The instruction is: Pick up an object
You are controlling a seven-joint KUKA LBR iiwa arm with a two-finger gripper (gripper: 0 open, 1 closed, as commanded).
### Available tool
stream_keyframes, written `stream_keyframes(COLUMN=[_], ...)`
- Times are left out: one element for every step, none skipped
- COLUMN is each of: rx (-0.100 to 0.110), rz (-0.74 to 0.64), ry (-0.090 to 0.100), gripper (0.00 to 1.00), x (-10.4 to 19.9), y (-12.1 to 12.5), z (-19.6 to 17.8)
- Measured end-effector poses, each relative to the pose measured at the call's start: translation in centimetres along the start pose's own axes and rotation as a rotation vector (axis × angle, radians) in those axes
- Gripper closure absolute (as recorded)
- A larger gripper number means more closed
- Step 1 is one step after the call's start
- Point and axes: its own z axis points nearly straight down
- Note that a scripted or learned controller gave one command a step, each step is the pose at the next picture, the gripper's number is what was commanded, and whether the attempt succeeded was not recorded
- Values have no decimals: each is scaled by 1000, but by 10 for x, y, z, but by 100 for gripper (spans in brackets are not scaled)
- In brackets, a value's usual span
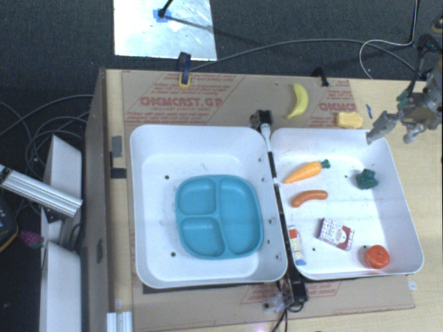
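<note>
Hand (392, 128) open, empty, above right bin's (401, 185) far corner. You'd find broccoli (366, 179) nearest: light, bumpy; pinch across crown.

**Gripper at the right bin's far corner, fingers spread**

You see the gripper (396, 127) at two o'clock, over the right bin's (405, 216) far rim, fingers apart with nothing between them. In that bin lie a carrot (304, 171), sausage (309, 198), green piece (366, 179), red packet (336, 234) and tomato (377, 256). The left bin (149, 185) holds a blue divided plate (218, 215). A banana (299, 101) lies on the bench at twelve.
</note>
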Motion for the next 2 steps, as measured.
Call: stream_keyframes(rx=[2, 5], rz=[-1, 2], ry=[2, 2], gripper=[0, 0], x=[52, 76], y=[-7, -69], z=[87, 183])
